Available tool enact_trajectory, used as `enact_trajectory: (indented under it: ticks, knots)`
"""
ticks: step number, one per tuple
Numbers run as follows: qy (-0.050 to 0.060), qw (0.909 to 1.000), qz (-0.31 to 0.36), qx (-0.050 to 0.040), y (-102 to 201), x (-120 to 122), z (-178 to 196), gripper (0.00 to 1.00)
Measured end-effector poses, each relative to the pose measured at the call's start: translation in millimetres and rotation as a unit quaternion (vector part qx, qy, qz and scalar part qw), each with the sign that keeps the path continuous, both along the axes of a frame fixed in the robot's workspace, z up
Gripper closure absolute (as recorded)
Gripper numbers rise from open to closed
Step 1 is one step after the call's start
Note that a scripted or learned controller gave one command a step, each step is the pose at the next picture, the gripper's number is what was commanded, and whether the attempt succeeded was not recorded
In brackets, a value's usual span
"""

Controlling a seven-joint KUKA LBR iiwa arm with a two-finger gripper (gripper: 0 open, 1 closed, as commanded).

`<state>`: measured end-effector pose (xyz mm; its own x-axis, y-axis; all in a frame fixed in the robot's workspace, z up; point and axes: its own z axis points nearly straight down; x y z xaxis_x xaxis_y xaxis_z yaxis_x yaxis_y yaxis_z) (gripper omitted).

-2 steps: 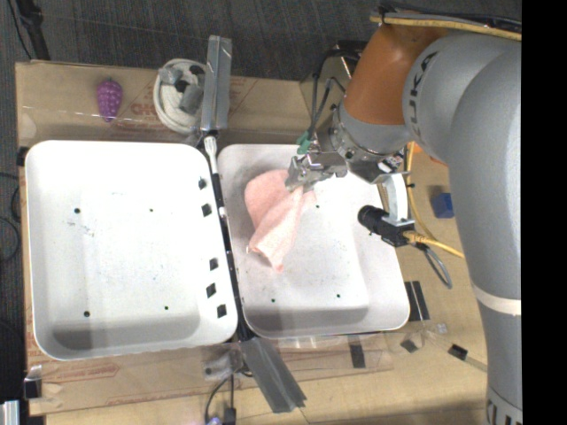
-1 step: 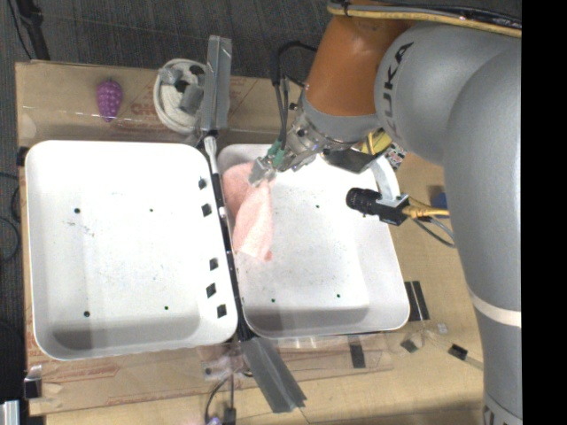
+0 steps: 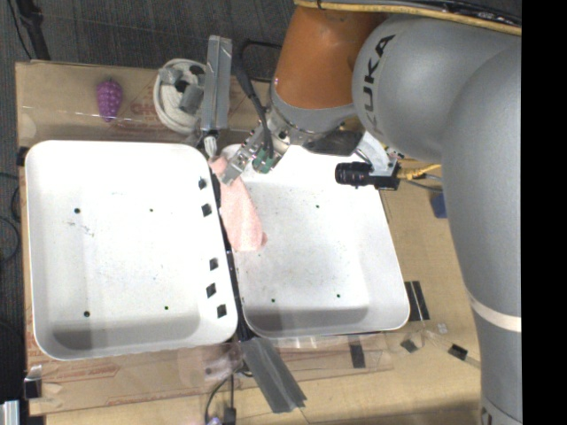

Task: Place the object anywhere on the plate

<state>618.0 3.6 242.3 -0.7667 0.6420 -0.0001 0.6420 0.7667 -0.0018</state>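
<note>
The arm [image 3: 416, 87], grey with an orange band, comes in from the right side of the table [image 3: 425, 264] and bends down over the far left corner of the right bin [image 3: 354, 264]. Its claw [image 3: 237, 168] sits low at that corner, just inside the bin's rim and close to the divide between the two bins; the wrist hardware covers most of it, so how wide it stands, or whether it has hold of anything, cannot be told. Directly below the claw a pink object [image 3: 241, 218], soft-looking and rather flat, lies along the left edge of the right bin, pressed up against the wall next to the left bin [image 3: 115, 246]. Its upper end reaches up to the claw, though whether the two touch is not clear. The floor of the left bin shows a few small dark specks, and a row of small black tabs [image 3: 211, 264] runs down its right rim. On the table beyond the bins, near the far left corner, rests a small purple grape-like item [image 3: 109, 98], and just to its right a white round object [image 3: 180, 91] with a grey upright post [image 3: 215, 82] beside it. A black cylindrical part [image 3: 359, 174] juts from the arm over the far edge of the right bin.
</note>
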Motion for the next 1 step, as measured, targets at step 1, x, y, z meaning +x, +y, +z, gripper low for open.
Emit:
enact_trajectory:
  ticks: [1]
  knots:
    - [0.001,0.9796,0.201,0.0005,46.7,7.6,-14.6,1.00]
